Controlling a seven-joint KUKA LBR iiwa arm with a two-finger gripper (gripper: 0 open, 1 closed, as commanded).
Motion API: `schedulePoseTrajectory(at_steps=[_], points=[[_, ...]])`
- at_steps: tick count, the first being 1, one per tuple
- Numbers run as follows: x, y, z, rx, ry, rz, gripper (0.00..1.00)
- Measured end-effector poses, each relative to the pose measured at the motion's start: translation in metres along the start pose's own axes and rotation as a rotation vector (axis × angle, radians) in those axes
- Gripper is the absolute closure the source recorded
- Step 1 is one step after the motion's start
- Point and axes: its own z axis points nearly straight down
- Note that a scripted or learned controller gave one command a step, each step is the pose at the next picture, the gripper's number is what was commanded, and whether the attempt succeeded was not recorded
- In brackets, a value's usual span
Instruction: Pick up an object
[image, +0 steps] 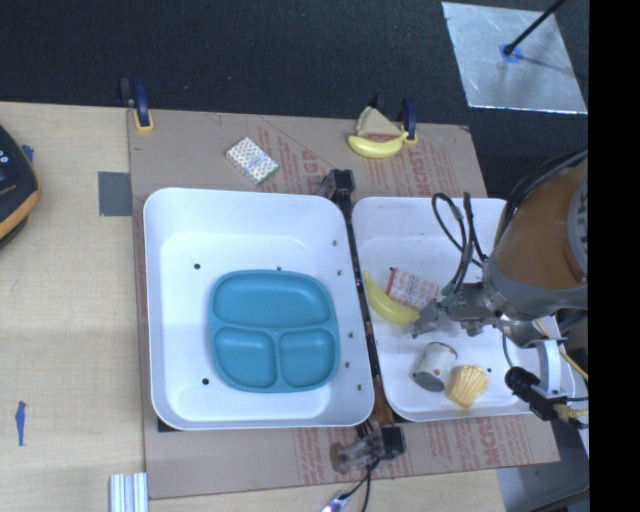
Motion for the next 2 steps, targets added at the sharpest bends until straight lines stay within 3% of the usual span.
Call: schedulePoseTrajectory(at_steps=[1,2], points=[[0.017,-0.028,0.037,0.0,0.0,0.0,0.0],[-0.057,0.024,0.036,-0.002,-0.001,0.002,0.0]])
